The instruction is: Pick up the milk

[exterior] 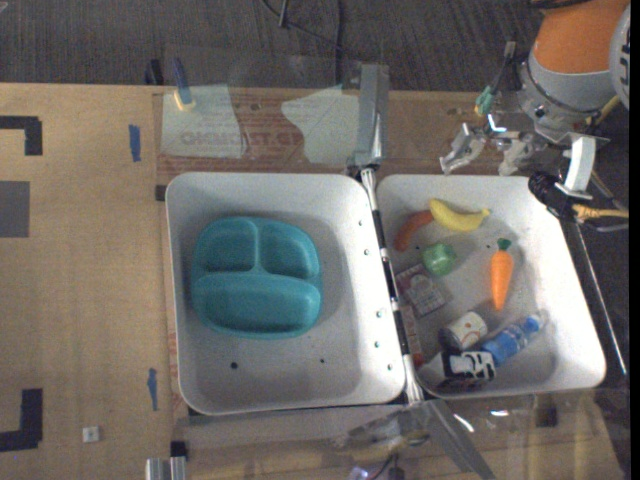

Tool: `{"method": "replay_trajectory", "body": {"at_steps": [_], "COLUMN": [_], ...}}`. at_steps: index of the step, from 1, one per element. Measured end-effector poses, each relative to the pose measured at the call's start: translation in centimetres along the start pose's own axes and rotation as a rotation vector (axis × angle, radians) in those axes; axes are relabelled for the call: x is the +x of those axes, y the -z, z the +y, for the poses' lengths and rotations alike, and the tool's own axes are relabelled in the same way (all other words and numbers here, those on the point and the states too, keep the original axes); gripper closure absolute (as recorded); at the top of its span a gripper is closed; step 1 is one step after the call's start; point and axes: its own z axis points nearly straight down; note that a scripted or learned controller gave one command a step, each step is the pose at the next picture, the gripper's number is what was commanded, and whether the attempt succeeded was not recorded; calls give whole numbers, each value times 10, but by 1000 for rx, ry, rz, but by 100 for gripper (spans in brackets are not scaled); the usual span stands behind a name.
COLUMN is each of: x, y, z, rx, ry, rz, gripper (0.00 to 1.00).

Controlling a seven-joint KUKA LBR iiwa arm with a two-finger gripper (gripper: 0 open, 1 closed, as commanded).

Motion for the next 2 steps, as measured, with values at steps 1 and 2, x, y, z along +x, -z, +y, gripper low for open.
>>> {"method": "replay_trajectory", "body": {"at_steps": [1, 2], "x": [-17, -77], "y": [-129, -63], "z": [-53, -86], "rx": [0, -2], "ry": [57, -195], "rz": [0, -1], "gripper": [0, 0]}}
